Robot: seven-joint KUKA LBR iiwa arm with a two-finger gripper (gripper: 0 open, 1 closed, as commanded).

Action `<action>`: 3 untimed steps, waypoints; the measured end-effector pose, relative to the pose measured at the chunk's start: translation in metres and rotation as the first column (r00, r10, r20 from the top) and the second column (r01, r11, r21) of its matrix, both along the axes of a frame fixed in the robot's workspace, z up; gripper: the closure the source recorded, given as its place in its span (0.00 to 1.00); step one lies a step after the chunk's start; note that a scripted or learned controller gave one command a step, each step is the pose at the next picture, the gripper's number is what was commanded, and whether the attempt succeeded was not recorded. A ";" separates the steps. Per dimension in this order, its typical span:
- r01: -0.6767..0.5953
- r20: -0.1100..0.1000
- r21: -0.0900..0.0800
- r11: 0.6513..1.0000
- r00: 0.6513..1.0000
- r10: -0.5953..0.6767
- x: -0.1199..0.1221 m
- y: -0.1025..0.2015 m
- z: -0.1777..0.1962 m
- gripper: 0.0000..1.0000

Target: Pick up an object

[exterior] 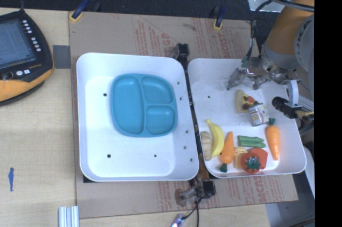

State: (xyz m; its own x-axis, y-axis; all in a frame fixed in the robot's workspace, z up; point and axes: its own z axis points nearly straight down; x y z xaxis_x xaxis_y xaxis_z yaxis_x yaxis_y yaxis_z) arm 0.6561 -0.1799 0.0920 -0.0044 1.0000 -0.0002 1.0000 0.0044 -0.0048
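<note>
The right bin (pixel 214 81) holds several toy foods along its front half: a yellow banana (pixel 215 137), an orange carrot (pixel 228 147), a second carrot (pixel 273 140), a green pod (pixel 250 141), a red pepper (pixel 254 161), a pizza slice (pixel 245 100) and a small silver can (pixel 256 114). My gripper (pixel 246 80) hangs over the back of this bin, just behind the pizza slice. Its fingers (pixel 233 81) are spread open with nothing between them.
The left bin (pixel 91 130) holds a blue divided plate (pixel 143 104). A teach pendant (pixel 18 55) lies at the bench's left edge. Clamps (pixel 183 51) sit between the bins at the back and front. The back left of the right bin is bare white floor.
</note>
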 end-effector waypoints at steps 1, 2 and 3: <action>-0.002 -0.001 0.000 1.000 1.000 0.002 0.000 0.000 0.011 1.00; -0.002 -0.001 0.001 1.000 1.000 0.002 0.000 0.000 0.011 0.00; 0.001 0.000 0.000 1.000 1.000 -0.001 0.000 -0.004 0.000 0.00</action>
State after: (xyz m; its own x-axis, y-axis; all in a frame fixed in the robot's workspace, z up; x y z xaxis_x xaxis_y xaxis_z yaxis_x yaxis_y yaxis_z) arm 0.6562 -0.1842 0.0921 -0.0037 1.0000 -0.0003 1.0000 0.0037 -0.0046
